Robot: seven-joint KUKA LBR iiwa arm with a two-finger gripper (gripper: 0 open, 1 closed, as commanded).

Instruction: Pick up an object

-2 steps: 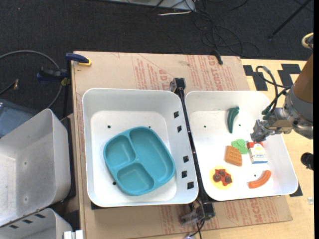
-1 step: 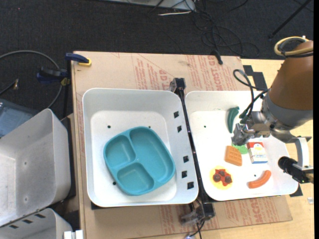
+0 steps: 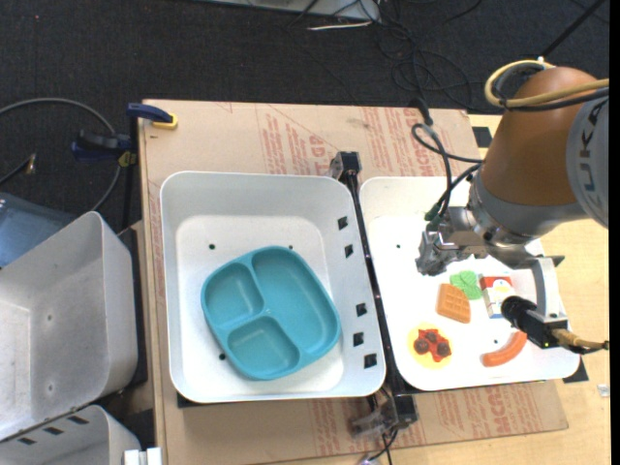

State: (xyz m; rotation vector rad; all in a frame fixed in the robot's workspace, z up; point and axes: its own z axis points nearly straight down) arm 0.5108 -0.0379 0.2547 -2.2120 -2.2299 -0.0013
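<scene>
One waffle [image 3: 452,302] lies just below-right of the gripper [image 3: 433,256]; finger state cannot be determined.

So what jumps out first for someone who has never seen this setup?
Probably the big teal plastic plate with three compartments, lying alone in the left white bin. Next, the bulky grey and orange robot arm reaching in from the right, its hand low over the right white bin, just above a cluster of small toy foods, among them an orange waffle-like square and a red sausage.
</scene>
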